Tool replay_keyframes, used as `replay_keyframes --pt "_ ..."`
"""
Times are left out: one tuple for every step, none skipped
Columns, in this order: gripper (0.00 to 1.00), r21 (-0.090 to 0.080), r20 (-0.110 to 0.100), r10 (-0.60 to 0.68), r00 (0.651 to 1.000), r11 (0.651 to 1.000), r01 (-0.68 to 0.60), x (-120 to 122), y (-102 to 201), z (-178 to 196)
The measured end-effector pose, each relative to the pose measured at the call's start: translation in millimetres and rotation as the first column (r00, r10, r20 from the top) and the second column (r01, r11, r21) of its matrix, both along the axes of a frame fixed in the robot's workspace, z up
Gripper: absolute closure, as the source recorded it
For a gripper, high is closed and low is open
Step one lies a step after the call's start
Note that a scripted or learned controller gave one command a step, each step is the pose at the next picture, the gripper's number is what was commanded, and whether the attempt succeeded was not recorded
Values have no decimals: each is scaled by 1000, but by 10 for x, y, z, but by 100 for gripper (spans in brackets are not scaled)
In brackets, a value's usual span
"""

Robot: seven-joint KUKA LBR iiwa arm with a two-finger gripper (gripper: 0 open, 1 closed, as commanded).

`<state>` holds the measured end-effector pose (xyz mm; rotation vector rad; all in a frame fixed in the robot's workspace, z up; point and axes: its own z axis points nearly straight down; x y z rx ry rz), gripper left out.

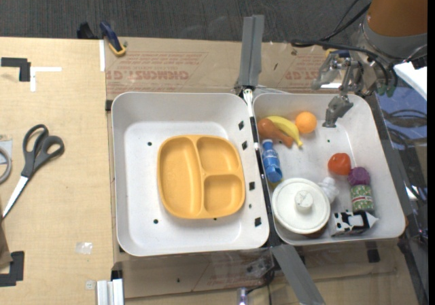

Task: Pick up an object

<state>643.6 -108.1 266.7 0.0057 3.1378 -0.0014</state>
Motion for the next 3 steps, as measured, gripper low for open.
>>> replay_keyframes --pt "0 1 0 -320 948 948 320 9 -44 -1586" --pt "0 2 2 -400 917 917 400 72 148 -1717" --pt "100 3 8 -397 918 918 397 89 153 -1604"
